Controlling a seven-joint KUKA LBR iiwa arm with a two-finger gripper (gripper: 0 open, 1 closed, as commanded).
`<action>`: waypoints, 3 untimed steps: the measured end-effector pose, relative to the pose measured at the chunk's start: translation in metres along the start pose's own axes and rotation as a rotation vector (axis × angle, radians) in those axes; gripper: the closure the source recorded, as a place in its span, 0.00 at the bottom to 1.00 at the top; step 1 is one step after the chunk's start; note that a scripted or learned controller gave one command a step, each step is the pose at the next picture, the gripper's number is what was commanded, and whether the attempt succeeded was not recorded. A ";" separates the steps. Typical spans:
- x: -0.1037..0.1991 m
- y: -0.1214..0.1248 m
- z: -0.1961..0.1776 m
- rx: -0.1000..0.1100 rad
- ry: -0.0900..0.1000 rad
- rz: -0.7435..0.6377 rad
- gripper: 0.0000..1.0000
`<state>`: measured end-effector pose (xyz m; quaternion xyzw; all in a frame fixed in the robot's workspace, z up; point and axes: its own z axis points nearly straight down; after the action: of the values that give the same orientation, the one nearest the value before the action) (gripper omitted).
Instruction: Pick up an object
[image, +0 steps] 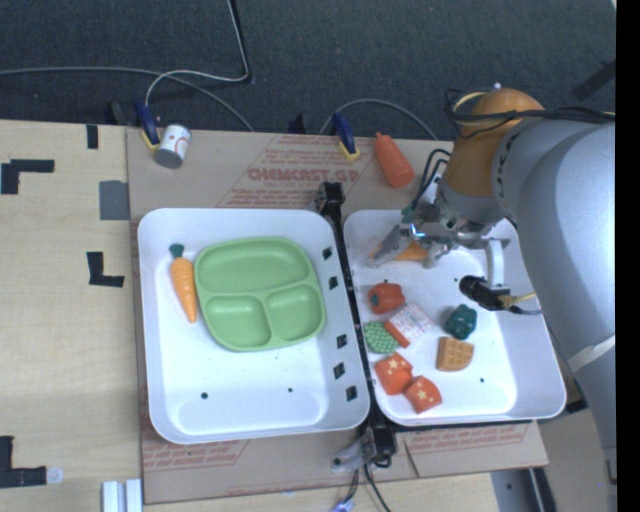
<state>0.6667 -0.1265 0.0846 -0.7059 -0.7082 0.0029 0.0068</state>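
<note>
My gripper (408, 248) is low over the far end of the right bin (520, 380), open. Its metal fingers (388, 246) stand on either side of a small orange piece (412, 254) lying on the bin floor. Whether they touch the piece I cannot tell. Just in front lies a red tomato-like toy (386, 296). Further forward are a pink-and-white packet (408, 322), a green round piece (379, 337), a teal toy (461, 322), an orange waffle (453, 353) and two red strawberry-like toys (393, 372) (422, 393).
The left bin (240, 410) holds a green divided plate (262, 292) and a toy carrot (183, 283) along its left side. Behind the bins on the cardboard lie an orange toy (394, 160) and a small white can (173, 143). The grey arm (570, 220) covers the right bin's right side.
</note>
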 end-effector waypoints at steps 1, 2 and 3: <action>0.033 -0.046 0.000 -0.014 -0.006 0.002 0.00; 0.030 -0.068 -0.001 -0.018 -0.007 0.002 0.00; 0.030 -0.069 -0.010 -0.018 -0.008 0.002 1.00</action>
<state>0.5982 -0.0968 0.0960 -0.7067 -0.7075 -0.0006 -0.0024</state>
